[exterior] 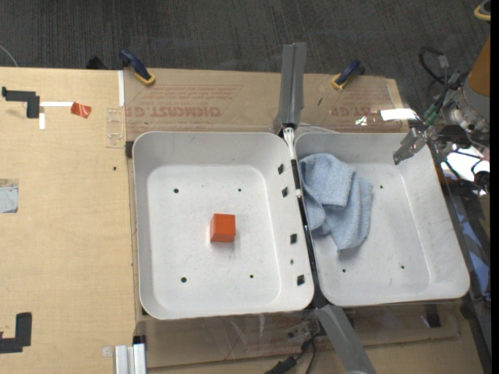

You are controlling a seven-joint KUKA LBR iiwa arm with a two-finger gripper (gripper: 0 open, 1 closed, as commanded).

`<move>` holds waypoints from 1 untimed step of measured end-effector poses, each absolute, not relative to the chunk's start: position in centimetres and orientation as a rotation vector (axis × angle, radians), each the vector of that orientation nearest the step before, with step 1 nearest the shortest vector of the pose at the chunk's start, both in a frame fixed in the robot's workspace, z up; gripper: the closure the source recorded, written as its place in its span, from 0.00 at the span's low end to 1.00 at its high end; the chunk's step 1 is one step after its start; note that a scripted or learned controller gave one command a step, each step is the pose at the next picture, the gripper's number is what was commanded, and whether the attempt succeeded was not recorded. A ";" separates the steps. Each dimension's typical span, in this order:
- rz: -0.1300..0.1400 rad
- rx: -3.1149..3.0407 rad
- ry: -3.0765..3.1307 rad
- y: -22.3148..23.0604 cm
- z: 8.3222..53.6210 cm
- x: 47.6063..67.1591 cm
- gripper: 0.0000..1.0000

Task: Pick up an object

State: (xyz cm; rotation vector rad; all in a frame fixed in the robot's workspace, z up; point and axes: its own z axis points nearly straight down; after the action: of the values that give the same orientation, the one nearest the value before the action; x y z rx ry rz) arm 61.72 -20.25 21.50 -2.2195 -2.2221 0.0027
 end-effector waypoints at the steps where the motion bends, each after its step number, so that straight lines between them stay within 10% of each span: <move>1: 0.001 -1.880 -2.516 -19.2 11.7 59.6 0.00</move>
State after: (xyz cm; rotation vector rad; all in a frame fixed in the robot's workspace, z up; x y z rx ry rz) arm 59.64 -19.23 11.66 -1.8800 -2.5160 0.0012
